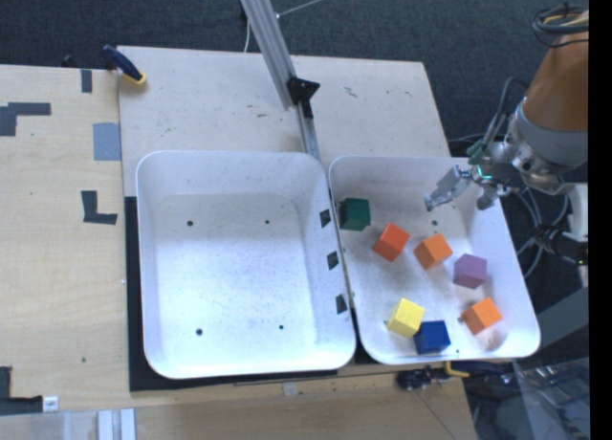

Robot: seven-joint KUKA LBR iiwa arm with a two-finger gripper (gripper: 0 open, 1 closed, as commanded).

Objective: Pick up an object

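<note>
Blocks in right bin (497, 228), three orange (390, 242), one green (355, 213), purple (469, 271), yellow (405, 317), blue (432, 336)

The arm (559, 94) is cut off by the right edge past its orange band, the gripper (464, 187) is too small and blurred to tell how its fingers stand, and the yellow cube (405, 317) partly hides the blue cube (432, 337).
</note>
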